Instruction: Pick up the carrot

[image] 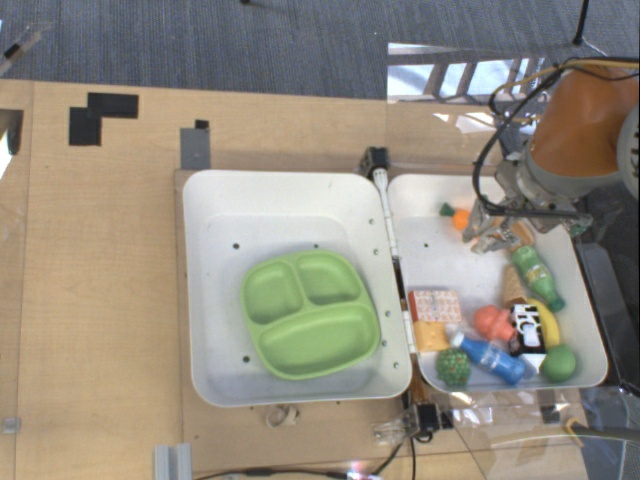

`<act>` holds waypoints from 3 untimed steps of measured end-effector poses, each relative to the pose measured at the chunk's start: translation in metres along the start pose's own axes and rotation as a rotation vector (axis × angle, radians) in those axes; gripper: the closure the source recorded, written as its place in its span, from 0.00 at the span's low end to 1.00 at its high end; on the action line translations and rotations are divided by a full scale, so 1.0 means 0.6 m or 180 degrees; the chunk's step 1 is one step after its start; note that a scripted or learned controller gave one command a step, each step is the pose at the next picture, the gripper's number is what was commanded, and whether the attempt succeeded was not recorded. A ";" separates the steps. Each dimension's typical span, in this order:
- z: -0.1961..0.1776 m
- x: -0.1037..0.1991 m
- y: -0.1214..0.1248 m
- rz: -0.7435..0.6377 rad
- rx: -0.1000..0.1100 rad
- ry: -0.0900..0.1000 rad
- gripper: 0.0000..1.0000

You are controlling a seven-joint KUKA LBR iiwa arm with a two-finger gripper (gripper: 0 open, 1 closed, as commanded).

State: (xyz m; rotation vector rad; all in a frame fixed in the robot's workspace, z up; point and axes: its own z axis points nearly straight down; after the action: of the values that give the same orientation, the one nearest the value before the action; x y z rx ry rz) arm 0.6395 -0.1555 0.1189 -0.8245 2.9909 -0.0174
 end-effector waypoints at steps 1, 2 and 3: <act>0.001 0.000 0.000 -0.0001 -0.0003 0.0003 0.00; 0.047 0.003 0.005 0.0564 -0.0034 0.0069 0.00; 0.022 -0.005 0.003 0.0551 -0.0012 0.0031 1.00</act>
State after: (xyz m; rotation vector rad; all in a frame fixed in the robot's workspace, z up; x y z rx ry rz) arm 0.6419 -0.1525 0.1055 -0.5647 3.0603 -0.0107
